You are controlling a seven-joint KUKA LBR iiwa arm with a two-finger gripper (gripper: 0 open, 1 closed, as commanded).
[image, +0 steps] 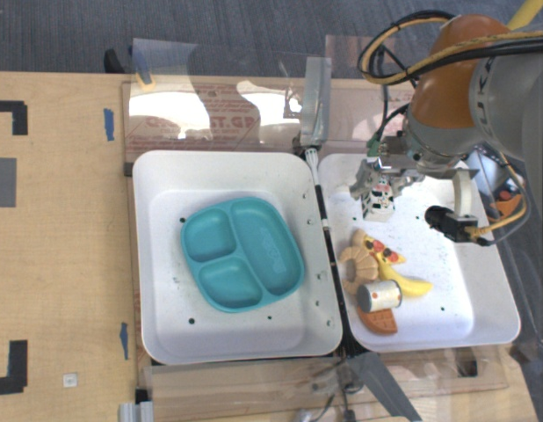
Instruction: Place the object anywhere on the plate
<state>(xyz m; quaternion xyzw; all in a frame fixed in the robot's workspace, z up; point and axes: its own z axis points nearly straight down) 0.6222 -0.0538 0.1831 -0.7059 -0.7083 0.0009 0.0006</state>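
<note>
The arm (482, 77) gets chopped off by the right and top edges of the frame. Small toys (377, 275) piled at lower right overlap, so they're hard to identify.

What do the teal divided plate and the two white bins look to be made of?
The plate looks like moulded plastic with a matte finish: uniform teal, rounded compartment ridges, little glare. The left bin and right bin appear to be thin formed plastic, smooth white with rounded rims, though this is uncertain.

Plate (243, 253) in left bin (157, 183); toy pile (380, 280) in right bin (491, 315), gripper (377, 196) behind pile.
</note>
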